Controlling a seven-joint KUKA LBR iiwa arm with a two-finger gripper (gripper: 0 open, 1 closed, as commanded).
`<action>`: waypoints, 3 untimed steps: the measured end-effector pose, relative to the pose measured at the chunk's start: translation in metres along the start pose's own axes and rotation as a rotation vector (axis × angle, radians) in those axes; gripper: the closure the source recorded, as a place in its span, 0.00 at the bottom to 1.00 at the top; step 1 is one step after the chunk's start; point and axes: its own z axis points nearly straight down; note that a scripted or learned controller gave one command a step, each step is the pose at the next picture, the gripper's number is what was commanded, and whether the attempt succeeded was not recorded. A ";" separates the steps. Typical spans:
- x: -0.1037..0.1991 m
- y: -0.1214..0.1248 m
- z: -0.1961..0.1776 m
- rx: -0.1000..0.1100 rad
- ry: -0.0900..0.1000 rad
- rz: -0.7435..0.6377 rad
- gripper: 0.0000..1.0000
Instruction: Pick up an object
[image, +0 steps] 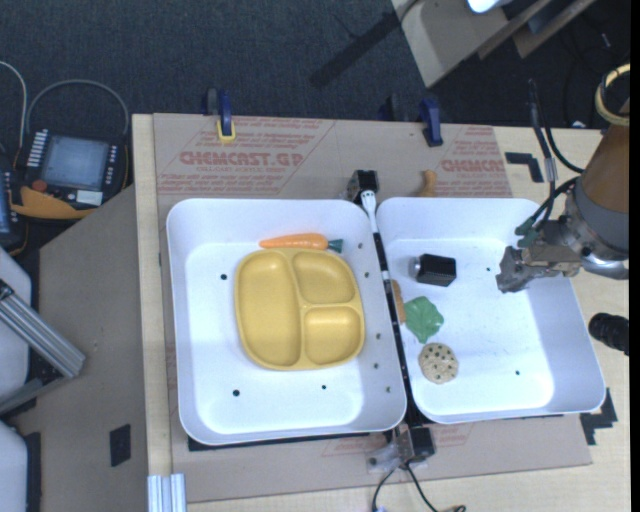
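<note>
Cookie (438, 363) round, tan, dark-speckled, right bin (560, 395).

A small black block (436, 268) lay flat in the right bin, near its upper left. Below it sat a crumpled green piece (423, 317), and just beneath that a round speckled cookie (438, 363).

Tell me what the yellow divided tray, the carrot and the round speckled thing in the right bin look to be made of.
Yellow divided tray: probably moulded plastic, smooth with a dull sheen and rounded compartment walls.
Carrot: likely a plastic toy, uniform orange with a small green tip.
Round speckled thing: looks like a toy cookie, tan with dark spots and a matte finish; whether plastic, foam or rubber cannot be told at this size.
</note>
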 end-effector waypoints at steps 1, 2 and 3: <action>0.056 -0.012 0.013 0.002 0.000 0.000 1.00; 0.101 -0.017 0.016 0.001 0.000 0.001 1.00; 0.163 -0.014 0.030 0.003 0.000 -0.001 1.00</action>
